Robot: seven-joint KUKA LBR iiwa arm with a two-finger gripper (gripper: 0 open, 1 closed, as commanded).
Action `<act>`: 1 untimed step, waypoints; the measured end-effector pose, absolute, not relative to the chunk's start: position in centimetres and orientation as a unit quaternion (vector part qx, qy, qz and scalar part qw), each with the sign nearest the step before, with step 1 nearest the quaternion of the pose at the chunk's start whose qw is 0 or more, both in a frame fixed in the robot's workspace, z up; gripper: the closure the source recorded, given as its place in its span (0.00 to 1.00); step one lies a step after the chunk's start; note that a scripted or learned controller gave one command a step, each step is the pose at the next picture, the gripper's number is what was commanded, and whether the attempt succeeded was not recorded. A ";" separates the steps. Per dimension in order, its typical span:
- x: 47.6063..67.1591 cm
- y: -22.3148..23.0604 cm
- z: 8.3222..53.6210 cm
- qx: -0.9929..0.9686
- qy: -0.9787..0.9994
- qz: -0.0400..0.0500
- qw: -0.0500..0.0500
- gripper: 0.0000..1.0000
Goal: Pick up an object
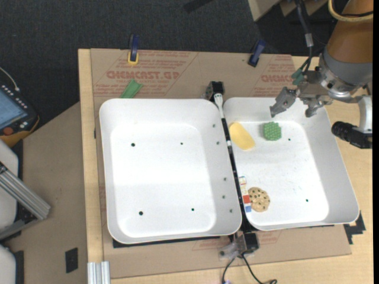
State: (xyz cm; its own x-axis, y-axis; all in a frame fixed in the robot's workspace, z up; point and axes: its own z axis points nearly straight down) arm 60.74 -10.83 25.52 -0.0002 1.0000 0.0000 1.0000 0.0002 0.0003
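the gripper [294, 103] is seen at the far edge of the right bin [331, 158], carried by the grey arm [349, 58] with its orange band [355, 7]. its two fingers [280, 104] are spread apart, one toward the bins' shared edge and one toward the arm side, and nothing is held between them.

a green textured block [272, 131] lies on the bin floor just below the gap between the fingers, closer to the finger on the shared-edge side, and apart from both. a yellow rounded piece [241, 136] is found further out past that same finger, near the divider between the bins. a cookie [259, 199] with dark chips rests well away from the fingers, at the near end of the right bin, with a small red and white item [246, 194] just beside it against the bin wall.

the left bin [118, 158] lies well beyond the fingers, across the divider.
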 end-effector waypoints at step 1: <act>66.3 -14.8 37.6 0.707 0.707 0.004 0.009 0.00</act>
State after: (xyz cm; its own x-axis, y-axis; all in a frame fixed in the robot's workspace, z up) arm 66.34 -14.79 37.64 -0.0004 1.0000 -0.0068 0.9998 0.0006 0.0184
